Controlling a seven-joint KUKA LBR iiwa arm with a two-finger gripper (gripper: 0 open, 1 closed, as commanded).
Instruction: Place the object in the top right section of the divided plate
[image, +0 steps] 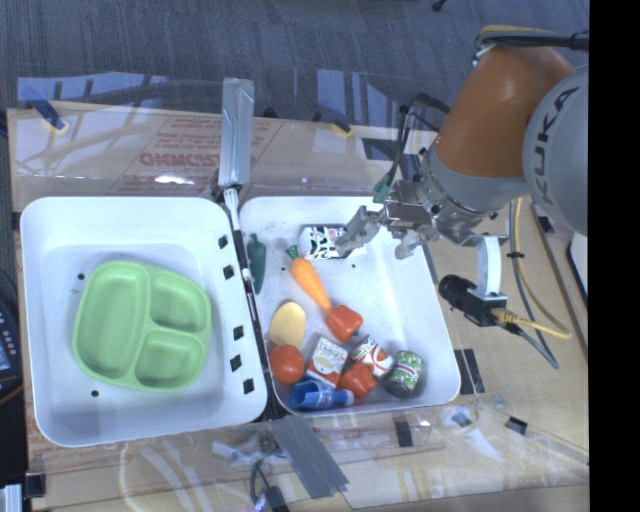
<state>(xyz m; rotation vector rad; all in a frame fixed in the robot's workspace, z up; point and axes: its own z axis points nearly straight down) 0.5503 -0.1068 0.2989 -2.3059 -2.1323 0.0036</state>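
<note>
— Camera view from overhead: far left of the pincer, what's out there?

— The left bin (40, 400), with the green divided plate (140, 325) lying flat in it, well apart from the pincer. White floor runs all round the plate, widest along the bin's near and far walls. Its top right section (180, 298) faces the middle wall between the bins.

— And closer in?

— The right bin (441, 330). A dark green piece (257, 262) lies by the middle wall. A carrot (312, 285) slants below and left of the pincer. Further toward the near wall sits the crowd: a yellow piece (288, 325), a red tomato (285, 363), a small carton (327, 358), a blue thing (315, 397), a red-and-white can (370, 355) and a green can (405, 372), touching or just beside each other. Bare floor lies straight under the pincer and along the bin's right wall.

— The gripper (381, 240) itself?

— Up by the far wall, fingers (356, 231) spread apart, released, white floor showing between them. A black-and-white patterned object (322, 242) lies just beside the left finger, outside the gap; whether they touch, I can't tell. It sits in the right bin, well apart from the plate.
</note>
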